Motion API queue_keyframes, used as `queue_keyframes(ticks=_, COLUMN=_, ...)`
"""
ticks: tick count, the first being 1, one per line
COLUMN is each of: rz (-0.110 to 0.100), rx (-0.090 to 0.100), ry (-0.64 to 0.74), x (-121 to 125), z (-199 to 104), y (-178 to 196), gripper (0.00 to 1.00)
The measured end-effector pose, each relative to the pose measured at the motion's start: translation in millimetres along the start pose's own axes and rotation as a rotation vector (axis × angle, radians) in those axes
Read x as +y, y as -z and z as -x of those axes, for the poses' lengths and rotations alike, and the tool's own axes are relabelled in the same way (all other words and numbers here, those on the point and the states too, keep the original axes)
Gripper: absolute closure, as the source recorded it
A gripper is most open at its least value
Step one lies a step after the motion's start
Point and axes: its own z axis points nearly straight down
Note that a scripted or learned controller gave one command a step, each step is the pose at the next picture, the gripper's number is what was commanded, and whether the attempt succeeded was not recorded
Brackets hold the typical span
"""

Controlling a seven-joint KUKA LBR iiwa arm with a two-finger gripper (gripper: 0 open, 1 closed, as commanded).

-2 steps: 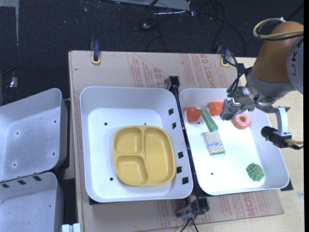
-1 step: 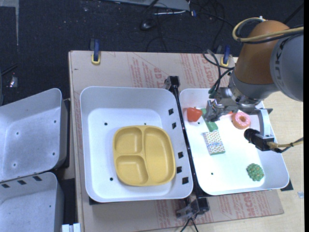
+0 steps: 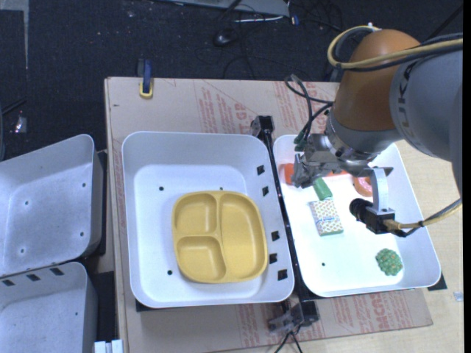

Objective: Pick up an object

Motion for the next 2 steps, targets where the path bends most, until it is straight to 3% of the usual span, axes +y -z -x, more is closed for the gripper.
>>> queue_keyframes(ticks=2, rz=0.000, rx=0.000, ry=0.001, x=-25.3, z=-104.8, y=14.8, gripper=1.00)
